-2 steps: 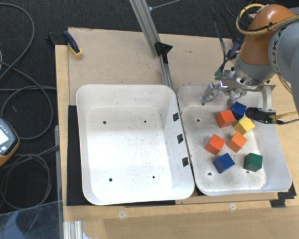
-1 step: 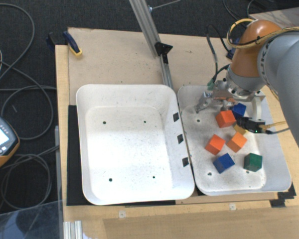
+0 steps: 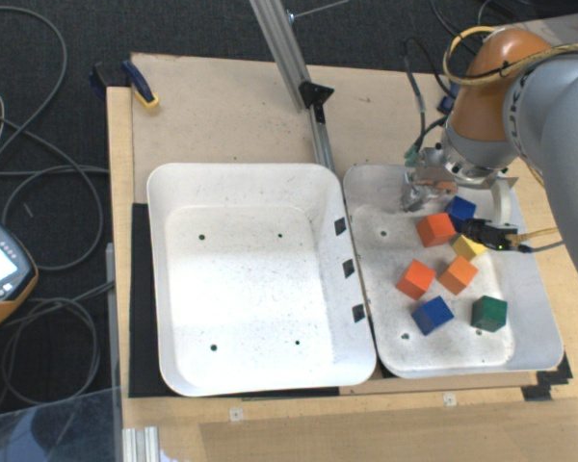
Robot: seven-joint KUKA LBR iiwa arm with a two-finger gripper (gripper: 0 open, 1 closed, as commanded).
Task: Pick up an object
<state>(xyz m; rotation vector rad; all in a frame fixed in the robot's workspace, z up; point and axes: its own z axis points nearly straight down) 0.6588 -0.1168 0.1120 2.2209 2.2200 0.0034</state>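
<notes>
Gripper low over the far end of the right bin, blocks clustered just toward the camera from it.

The gripper (image 3: 422, 183) hung at the far part of the right bin (image 3: 385, 340); whether it was open or closed could not be told, and nothing showed as held; the nearest red-orange block (image 3: 435, 228) lay just beside it, toward the near-right, with a blue block (image 3: 461, 208) close by under the wrist; a yellow block (image 3: 468, 247), two more orange blocks (image 3: 415, 278) (image 3: 458, 273), another blue cube (image 3: 432, 314) and a green cube (image 3: 489, 312) lay farther toward the near edge; the left bin (image 3: 164, 186) sat alongside on the tabletop (image 3: 222, 104).
</notes>
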